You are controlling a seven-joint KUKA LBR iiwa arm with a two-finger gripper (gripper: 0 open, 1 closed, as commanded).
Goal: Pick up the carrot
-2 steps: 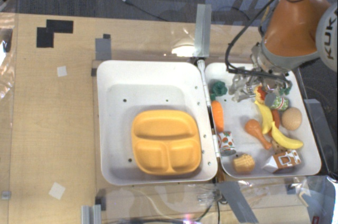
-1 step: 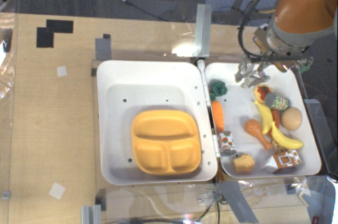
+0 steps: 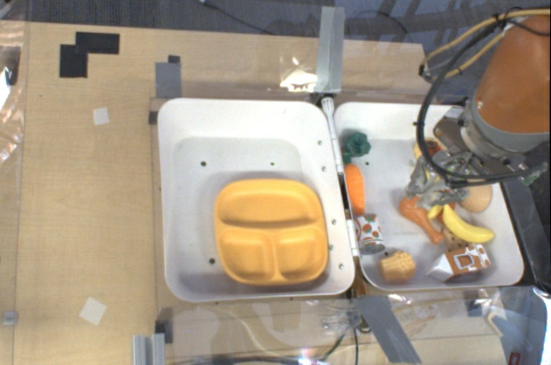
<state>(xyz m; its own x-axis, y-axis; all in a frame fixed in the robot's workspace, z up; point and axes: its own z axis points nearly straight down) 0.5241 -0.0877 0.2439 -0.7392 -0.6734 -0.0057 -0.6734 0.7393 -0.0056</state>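
A: Where is the small orange toy carrot with the dark green leafy top (image 3: pixel 353 182) sitting?

B: It is lying in the right-hand shallow white bin (image 3: pixel 392 118), pressed along the bin's nine-o'clock wall, leaves pointing to twelve o'clock and the tip to six. A little red-and-white can (image 3: pixel 369 232) is sitting just beyond the tip.

A: And the claw (image 3: pixel 428 182)?

B: It is hanging over the same bin, toward three o'clock from the carrot and apart from it, above a yellow banana (image 3: pixel 465 224) and an orange piece (image 3: pixel 418 215). I cannot tell how its grip is set; cables and clutter are hiding that.

A: How is the carrot going to handle?

B: Judging by its look, it is light, stiff and smooth, so probably slippery. I am thinking the thick upper body is the place to pinch, across its width. The wall is crowding one side, which is risking a blocked approach.
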